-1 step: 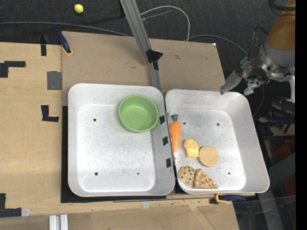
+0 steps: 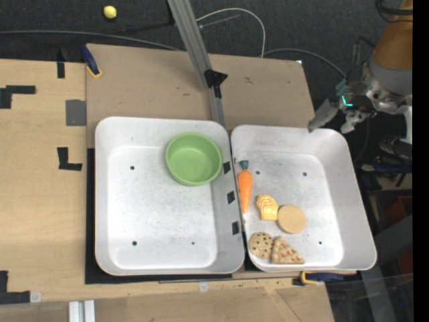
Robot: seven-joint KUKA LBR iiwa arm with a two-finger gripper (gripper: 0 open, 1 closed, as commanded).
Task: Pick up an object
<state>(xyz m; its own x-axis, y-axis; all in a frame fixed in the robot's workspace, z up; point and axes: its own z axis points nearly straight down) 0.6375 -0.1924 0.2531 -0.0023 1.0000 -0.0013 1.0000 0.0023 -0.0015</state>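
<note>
In the right bin [image 2: 335, 180] lie an orange carrot [image 2: 244, 189] by the left wall, a yellow waffle-like piece [image 2: 267, 207], a round tan cookie [image 2: 291, 219], a chocolate-chip cookie [image 2: 261, 245] and a pizza slice [image 2: 286, 253] near the front. A green bowl [image 2: 194, 158] stands at the back of the left bin [image 2: 134, 200]. My gripper [image 2: 333, 119] hangs over the right bin's back right corner, well away from the food items. Its two dark fingers are spread apart with nothing between them.
A grey metal pole [image 2: 194, 42] slants from the top down to the divider between the bins. A small yellow ball [image 2: 110, 11] lies on the dark floor at top left. Cables run behind the bench.
</note>
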